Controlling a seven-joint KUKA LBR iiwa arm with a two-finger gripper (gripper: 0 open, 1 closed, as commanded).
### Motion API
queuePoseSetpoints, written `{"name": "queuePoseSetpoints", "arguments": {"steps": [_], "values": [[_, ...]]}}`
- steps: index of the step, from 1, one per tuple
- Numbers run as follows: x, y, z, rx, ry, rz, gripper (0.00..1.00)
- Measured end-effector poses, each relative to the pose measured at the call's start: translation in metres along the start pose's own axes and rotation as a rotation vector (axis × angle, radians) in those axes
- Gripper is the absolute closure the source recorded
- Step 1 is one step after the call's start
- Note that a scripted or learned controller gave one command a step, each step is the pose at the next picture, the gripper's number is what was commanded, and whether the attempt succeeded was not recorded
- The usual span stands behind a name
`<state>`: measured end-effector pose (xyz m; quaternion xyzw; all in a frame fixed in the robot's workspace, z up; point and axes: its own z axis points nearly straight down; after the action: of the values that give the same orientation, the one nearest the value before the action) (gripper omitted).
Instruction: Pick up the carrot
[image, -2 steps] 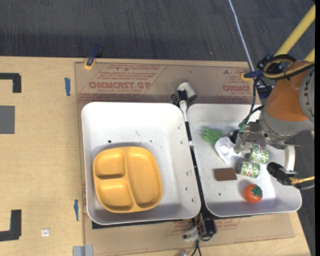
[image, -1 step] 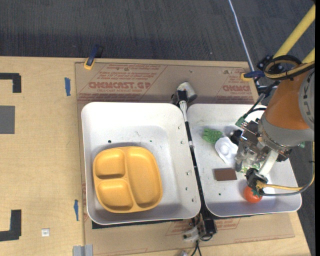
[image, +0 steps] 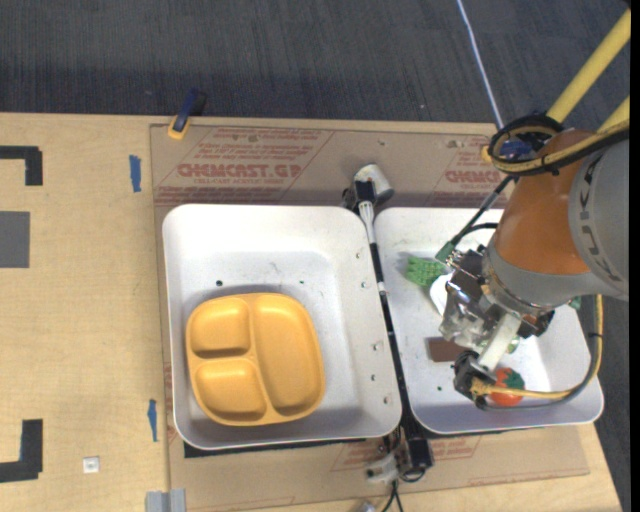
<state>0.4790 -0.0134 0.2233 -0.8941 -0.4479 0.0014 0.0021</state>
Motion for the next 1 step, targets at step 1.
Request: {"name": "queuePoseSetpoints", "arguments": {"steps": [1], "values": [[0.0110,-0.0074,-0.0230,-0.005,0.002,0.320,1.00]]}}
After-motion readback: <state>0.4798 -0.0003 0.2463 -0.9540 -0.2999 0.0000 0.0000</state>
